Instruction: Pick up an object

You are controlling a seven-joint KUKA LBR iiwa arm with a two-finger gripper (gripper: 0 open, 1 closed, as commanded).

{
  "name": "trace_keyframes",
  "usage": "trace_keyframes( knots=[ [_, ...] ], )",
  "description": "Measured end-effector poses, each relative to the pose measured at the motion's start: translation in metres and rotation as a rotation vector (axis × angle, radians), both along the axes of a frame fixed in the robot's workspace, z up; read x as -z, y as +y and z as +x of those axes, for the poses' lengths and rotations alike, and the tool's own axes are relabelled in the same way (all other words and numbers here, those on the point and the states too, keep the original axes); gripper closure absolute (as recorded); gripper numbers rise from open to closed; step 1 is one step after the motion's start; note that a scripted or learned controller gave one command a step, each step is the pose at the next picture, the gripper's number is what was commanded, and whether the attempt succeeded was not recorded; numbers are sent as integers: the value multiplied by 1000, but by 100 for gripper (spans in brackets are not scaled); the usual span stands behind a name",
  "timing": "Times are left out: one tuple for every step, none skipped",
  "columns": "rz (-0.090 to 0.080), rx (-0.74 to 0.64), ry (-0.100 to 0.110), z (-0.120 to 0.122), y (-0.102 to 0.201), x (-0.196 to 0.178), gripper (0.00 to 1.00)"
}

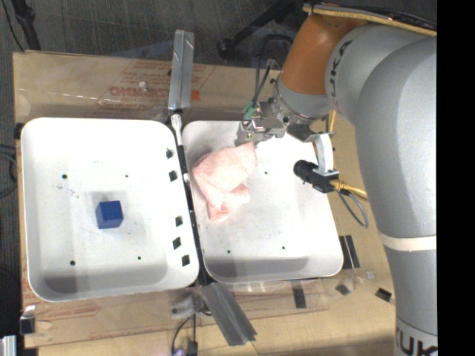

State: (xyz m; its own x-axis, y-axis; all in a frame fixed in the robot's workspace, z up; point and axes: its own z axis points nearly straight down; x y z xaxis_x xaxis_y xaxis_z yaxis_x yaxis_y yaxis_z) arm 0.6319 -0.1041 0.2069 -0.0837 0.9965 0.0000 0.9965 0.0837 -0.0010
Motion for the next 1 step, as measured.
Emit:
trace_keyframes(
  knots=[
    [0,-6,3,0,1,-9,100]
  ],
)
